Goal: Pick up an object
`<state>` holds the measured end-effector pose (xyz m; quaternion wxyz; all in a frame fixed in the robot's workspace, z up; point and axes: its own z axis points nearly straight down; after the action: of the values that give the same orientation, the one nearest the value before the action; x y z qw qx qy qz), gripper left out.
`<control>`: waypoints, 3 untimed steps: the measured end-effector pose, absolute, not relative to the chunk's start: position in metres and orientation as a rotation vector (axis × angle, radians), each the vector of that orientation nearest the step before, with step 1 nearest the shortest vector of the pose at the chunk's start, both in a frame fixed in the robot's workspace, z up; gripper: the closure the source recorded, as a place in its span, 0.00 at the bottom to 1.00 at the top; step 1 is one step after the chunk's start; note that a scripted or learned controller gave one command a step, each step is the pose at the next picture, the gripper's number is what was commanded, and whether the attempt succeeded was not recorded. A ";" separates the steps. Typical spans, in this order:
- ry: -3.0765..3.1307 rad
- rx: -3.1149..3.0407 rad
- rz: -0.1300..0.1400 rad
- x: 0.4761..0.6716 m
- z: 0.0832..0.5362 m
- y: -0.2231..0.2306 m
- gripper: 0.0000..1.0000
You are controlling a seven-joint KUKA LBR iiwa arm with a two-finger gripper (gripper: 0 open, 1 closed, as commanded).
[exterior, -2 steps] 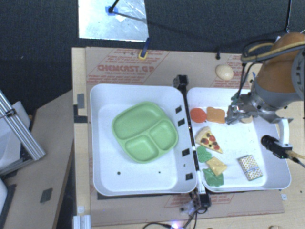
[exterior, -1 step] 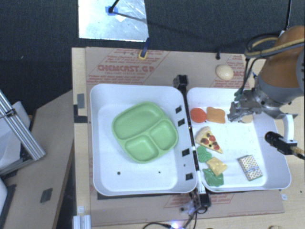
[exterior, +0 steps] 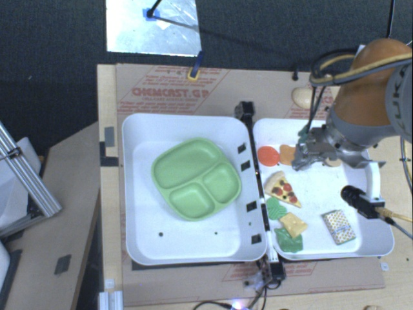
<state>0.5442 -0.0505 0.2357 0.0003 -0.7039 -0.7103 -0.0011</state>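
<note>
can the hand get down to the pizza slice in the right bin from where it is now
Probably yes. The hand hovers over the right bin, and the pizza slice lies just beside it, flat on the floor with nothing on top; the leafy green piece only borders its lower edge.

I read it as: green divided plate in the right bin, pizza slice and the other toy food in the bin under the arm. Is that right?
Not quite. The camera view shows the green divided plate in the left bin, not the right one. The rest holds: the pizza slice and the other toy food lie in the right bin, where the gripper hangs.
</note>
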 end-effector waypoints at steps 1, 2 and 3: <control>-2.231 -2.210 -0.002 0.520 0.238 -0.007 1.00; -2.228 -2.212 0.000 0.506 0.215 0.014 1.00; -2.229 -2.216 -0.002 0.510 0.215 0.014 1.00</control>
<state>0.5100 0.0145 0.2150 -0.0005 -0.7050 -0.7092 -0.0007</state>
